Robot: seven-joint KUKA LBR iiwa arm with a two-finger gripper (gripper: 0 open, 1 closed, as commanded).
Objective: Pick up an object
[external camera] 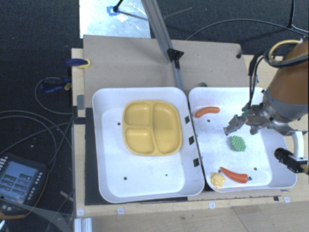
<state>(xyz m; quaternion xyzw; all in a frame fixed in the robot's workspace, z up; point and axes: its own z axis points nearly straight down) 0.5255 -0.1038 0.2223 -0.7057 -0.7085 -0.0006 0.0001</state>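
Observation:
In the right bin (270, 144) lie a small green knobbly object (237, 143), an orange sausage-shaped piece (206, 111) near the far left corner, a red sausage-shaped piece (234, 175) near the front wall, and a pale yellow lump (217, 180) beside it. My gripper (243, 128) hangs over the middle of this bin, just above and behind the green object. It is open, with one finger (232, 126) stretched to the left, and nothing sits between the fingers.
The left bin (108, 144) holds a yellow divided plate (152, 128). A slanted metal pole (159, 25) crosses the bench behind the bins. Cables and a pendant (17, 178) lie off the bench at left.

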